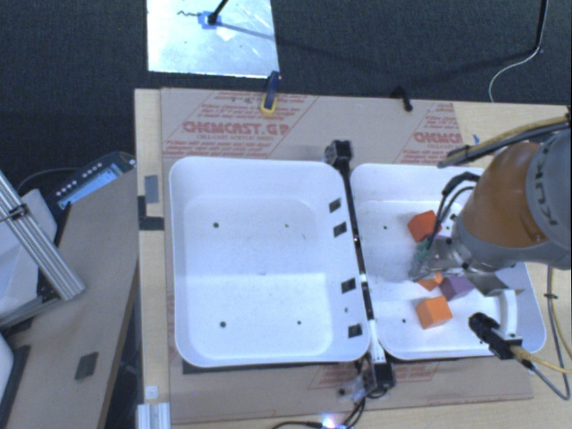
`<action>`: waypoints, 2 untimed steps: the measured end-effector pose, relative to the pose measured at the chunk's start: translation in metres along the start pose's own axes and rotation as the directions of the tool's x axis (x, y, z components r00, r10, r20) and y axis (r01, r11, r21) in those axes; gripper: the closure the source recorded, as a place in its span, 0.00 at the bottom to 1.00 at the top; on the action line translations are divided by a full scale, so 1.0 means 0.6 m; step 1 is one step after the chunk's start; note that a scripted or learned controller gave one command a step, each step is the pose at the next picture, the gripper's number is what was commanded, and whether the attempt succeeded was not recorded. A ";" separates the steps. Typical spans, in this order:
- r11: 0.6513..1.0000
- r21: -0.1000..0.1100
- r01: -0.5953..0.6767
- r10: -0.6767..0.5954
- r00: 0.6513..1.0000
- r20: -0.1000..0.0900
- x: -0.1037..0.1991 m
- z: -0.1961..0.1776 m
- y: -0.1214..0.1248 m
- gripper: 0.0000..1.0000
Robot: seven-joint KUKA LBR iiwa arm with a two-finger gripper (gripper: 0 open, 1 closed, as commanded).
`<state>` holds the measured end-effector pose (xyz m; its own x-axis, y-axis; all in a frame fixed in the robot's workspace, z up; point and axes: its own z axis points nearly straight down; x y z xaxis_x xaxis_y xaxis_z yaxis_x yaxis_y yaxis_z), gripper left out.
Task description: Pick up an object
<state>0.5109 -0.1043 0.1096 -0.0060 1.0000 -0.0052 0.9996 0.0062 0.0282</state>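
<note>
The desk (223, 114), covered by a printed cardboard sheet, is seen across the middle of the frame. Two white bins are carried on it side by side: the left bin (259, 257) at frame centre, the right bin (384, 195) at centre right.

The arm (514, 204), grey with an orange band, is seen entering from the right edge and covering the right part of the right bin. The pincer (427, 262) is lowered into that bin, at its middle; whether it is released or clenched cannot be told, nothing being visible between its tips.

Blocks are noted in the right bin. An orange block (422, 224) lies just above the pincer, turned diagonally to the bin walls. A second orange block (434, 312) lies lower, near the bin's bottom edge, roughly cubic, so no long axis can be read. A purple block (458, 286) lies between these, just right of the pincer and partly hidden by the arm. A small orange piece (432, 282) is seen directly below the pincer, touching the purple block.
</note>
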 end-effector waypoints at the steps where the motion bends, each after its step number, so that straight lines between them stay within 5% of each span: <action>1: 1.000 0.003 0.002 -0.002 1.000 0.002 -0.033 -0.219 0.199 1.00; 2: 1.000 0.005 0.005 -0.005 1.000 -0.004 0.062 -0.541 0.283 1.00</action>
<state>0.6710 -0.0647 0.4390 -0.0108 0.9999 -0.0015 0.9997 0.0109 0.0233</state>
